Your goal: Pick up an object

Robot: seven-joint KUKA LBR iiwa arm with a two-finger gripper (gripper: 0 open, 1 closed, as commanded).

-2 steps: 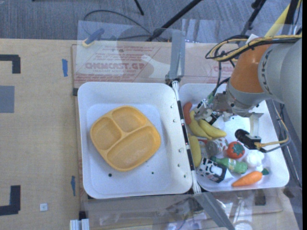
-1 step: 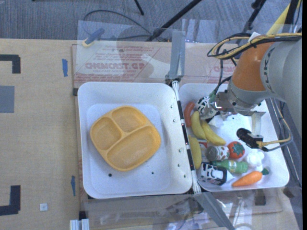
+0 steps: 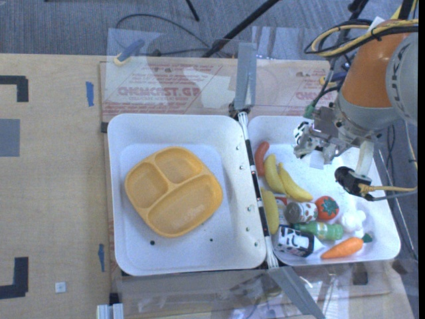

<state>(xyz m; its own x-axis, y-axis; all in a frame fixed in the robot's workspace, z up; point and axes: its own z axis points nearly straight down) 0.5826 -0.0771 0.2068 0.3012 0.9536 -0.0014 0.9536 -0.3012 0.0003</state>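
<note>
Two bananas [image 3: 287, 180] just below-left of fingers [image 3: 312, 141], finger state unclear

plate [image 3: 174, 190]: yellow plastic, matt
bins [image 3: 126, 138]: white plastic, smooth
bench [image 3: 53, 178]: wood-look board, matt
bananas [image 3: 292, 183]: glossy plastic

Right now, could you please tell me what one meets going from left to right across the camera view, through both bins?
Yellow divided plate → red sausage → banana → tomato → carrot.
</note>
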